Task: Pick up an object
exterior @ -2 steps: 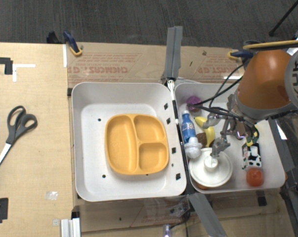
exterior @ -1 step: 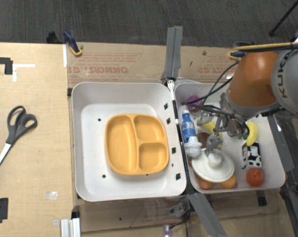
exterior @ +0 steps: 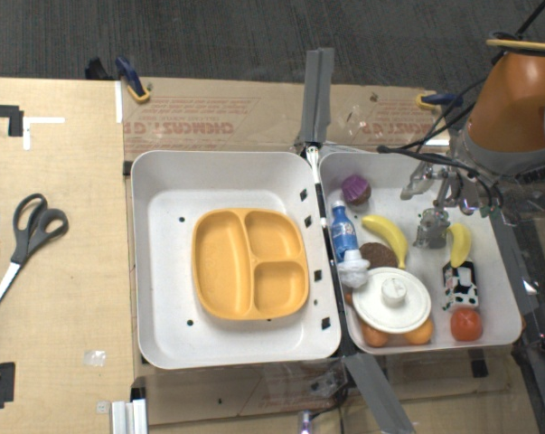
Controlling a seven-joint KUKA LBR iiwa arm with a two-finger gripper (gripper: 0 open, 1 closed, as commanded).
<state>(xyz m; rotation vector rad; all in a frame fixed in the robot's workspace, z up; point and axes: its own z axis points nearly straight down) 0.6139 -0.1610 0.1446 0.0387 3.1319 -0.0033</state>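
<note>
Two bananas are counted in the right bin [exterior: 502,269]: one banana [exterior: 387,236] lying curved near the bin's middle, a smaller banana [exterior: 459,243] just beside the gripper [exterior: 431,229]. Both are plain yellow; the larger one shows a dark tip. The gripper is seen low over the right bin floor between the two bananas; whether the fingers are open or closed cannot be told, and nothing is seen held between them.

Also counted in the right bin: one purple round item [exterior: 355,189] near the back, one small bottle [exterior: 344,231] with a blue label along the left wall, one dark brown round item [exterior: 378,254] touching the larger banana, one white lidded pot [exterior: 393,300] at the front, an orange fruit [exterior: 420,334] partly hidden under the pot, one black-and-white cow-patterned carton [exterior: 461,284], one red tomato [exterior: 466,324] in the front right corner.

One yellow three-compartment plate [exterior: 251,263] is set in the middle of the left bin [exterior: 155,269].

Both bins are placed side by side on brown cardboard [exterior: 209,116], which is held by blue clamps [exterior: 132,80] at the back. A light wooden bench [exterior: 55,333] is seen to the left, with one pair of scissors [exterior: 28,238] lying on it. Dark grey floor [exterior: 254,16] is seen behind.
</note>
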